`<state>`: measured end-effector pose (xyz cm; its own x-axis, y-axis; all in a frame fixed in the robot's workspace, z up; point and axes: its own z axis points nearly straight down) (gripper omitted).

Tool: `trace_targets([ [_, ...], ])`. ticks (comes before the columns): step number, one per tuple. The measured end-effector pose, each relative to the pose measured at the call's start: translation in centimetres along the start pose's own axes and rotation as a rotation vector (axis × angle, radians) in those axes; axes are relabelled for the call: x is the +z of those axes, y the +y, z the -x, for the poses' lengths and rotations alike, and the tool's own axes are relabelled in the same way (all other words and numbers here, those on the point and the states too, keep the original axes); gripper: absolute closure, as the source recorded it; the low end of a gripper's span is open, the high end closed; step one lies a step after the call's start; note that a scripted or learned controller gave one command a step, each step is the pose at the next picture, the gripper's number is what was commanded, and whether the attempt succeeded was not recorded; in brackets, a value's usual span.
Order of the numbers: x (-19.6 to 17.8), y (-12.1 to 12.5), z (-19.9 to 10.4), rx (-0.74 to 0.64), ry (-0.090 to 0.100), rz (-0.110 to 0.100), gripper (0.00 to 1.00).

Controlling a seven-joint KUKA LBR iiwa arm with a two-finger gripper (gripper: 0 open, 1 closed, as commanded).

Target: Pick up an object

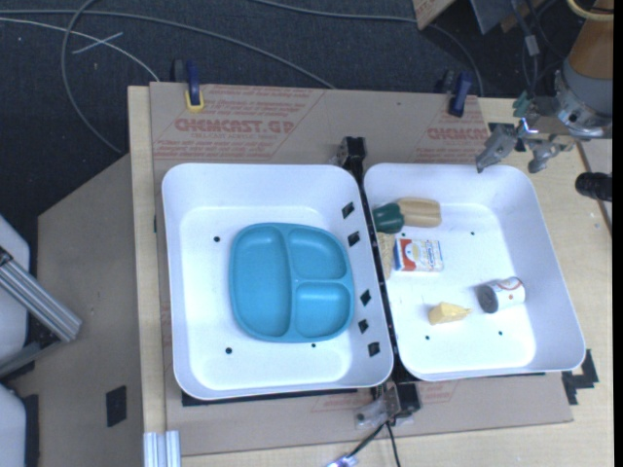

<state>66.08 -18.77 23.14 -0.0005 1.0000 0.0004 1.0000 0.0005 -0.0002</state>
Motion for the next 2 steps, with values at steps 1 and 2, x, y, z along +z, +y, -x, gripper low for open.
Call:
trace_targets([
  [1,4.2,0.4,0.3,0.0,0.0,-0.002,0.0],
  [2,8.5,-0.1,-0.1,-0.001,0.001,-0.004,0.0],
])
